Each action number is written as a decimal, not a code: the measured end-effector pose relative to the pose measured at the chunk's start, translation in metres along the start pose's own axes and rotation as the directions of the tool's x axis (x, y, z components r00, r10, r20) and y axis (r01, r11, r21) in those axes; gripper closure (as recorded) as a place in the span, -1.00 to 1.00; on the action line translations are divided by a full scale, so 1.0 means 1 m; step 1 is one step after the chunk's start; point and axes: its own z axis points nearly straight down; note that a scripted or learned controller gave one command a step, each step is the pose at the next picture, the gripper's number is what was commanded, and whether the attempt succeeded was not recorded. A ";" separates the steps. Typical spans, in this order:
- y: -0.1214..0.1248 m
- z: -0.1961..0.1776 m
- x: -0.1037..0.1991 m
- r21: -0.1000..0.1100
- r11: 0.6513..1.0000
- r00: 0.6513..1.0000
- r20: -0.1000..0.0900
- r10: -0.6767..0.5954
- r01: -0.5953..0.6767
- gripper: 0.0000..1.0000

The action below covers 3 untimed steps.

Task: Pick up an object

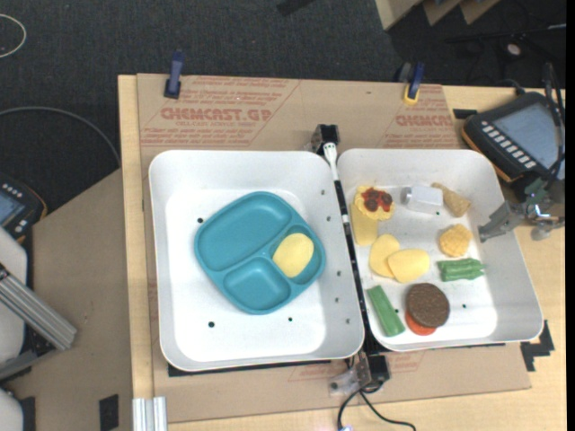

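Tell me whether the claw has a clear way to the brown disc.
Probably yes. The claw sits at the right bin's right edge, and the brown disc lies uncovered with nothing standing between them.

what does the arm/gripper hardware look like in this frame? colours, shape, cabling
Little of it is in view. At the right edge of the right bin, the gripper appears as grey metal: a thin finger-like piece angling down-left from a darker, bulkier metallic block near the frame edge. No markings or cables on it can be made out; the arm's body and orange band can't be judged here.
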 end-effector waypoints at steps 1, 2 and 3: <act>-0.017 0.070 0.072 0.008 1.000 1.000 -0.005 -0.005 0.005 -1.00; -0.017 0.183 0.067 0.005 1.000 1.000 -0.002 0.002 -0.002 -1.00; -0.016 0.167 0.067 -0.002 1.000 1.000 0.000 0.002 -0.002 1.00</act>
